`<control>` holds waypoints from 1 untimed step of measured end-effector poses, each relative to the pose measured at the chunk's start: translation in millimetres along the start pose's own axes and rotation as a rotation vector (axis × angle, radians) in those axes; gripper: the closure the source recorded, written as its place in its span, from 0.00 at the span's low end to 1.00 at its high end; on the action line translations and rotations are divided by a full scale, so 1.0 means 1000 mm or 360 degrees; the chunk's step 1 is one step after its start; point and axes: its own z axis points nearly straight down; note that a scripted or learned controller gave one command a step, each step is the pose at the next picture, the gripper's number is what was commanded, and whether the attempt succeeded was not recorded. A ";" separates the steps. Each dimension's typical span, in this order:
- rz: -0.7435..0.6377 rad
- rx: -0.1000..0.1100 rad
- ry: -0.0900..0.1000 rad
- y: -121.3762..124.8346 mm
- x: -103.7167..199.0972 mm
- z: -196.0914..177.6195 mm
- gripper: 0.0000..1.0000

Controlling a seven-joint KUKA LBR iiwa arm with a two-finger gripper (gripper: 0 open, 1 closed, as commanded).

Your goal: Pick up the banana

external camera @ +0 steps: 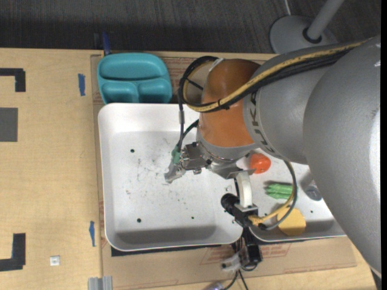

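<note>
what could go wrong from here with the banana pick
1. The arm covers most of the right bin, so whatever lies under it is hidden; no banana can be made out, and a grasp could close on nothing.
2. The orange item, green item and yellow block sit close together near the wrist; the gripper might grab or knock the wrong one.
3. The loose cable hangs low over those items and could snag or drag them.

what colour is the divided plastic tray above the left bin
The divided plastic tray is teal, plain with no pattern, seen best in the camera view.
</note>
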 end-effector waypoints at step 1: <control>-0.0028 0.0006 -0.0001 -0.028 0.073 0.073 0.00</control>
